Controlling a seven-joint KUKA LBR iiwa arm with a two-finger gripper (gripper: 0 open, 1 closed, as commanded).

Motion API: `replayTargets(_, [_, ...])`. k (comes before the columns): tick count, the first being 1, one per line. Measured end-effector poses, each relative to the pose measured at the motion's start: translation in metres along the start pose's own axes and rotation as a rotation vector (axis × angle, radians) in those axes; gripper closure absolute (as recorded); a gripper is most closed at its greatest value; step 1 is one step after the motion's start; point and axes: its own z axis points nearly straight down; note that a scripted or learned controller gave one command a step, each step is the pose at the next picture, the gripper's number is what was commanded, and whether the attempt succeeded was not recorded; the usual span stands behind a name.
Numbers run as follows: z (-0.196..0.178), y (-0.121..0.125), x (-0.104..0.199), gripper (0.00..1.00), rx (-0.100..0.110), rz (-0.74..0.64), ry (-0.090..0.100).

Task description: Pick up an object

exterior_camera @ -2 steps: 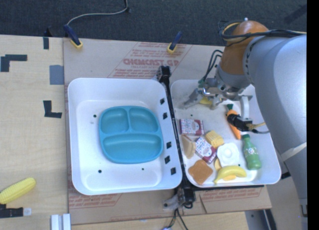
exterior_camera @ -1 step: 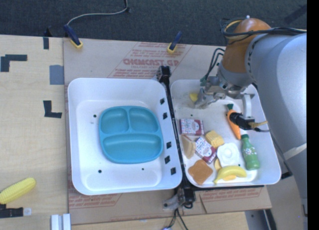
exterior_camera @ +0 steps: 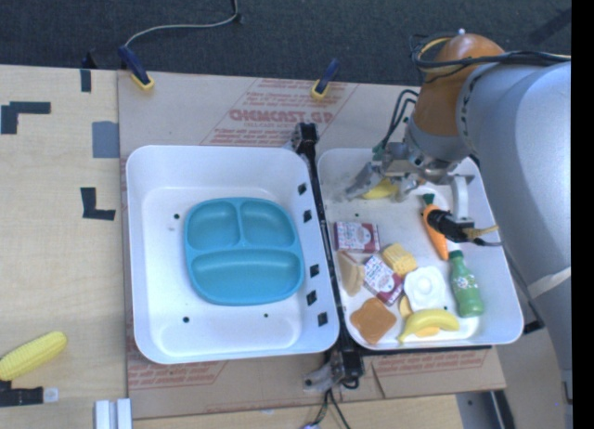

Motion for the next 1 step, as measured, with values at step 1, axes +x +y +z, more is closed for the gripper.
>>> replayTargets(1, [0.0105, 0.0025, 0.0048, 0.00, 0.009, 0.006, 0.002])
